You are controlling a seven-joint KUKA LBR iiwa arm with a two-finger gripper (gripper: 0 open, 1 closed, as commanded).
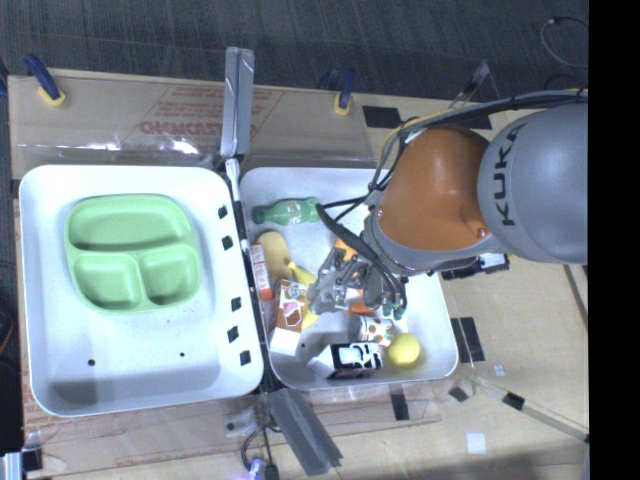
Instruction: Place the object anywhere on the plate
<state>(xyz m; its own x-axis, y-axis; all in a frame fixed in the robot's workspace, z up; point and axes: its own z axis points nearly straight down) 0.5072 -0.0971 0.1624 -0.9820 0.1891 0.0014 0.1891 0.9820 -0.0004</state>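
Note:
A light green plate [133,249] with three compartments lies in the left bin [50,298]. The right bin [430,313] holds a pile of objects: a green bottle [285,211], a yellow banana [280,253], a small orange-and-white carton [290,308], a yellow lemon [403,350], a black-and-white item [357,357] and a red-dotted white pack [381,326]. My gripper [345,283] hangs low over the middle of this pile, just right of the banana, under the orange wrist band [435,193]. Whether anything sits between its fingers cannot be made out.
A raised divider with black clips [238,278] separates the two bins. A grey metal bar [237,98] stands at the back between them. The arm's body [530,178] covers the right bin's back right corner. Blue clamps [45,78] hold the cardboard at the back.

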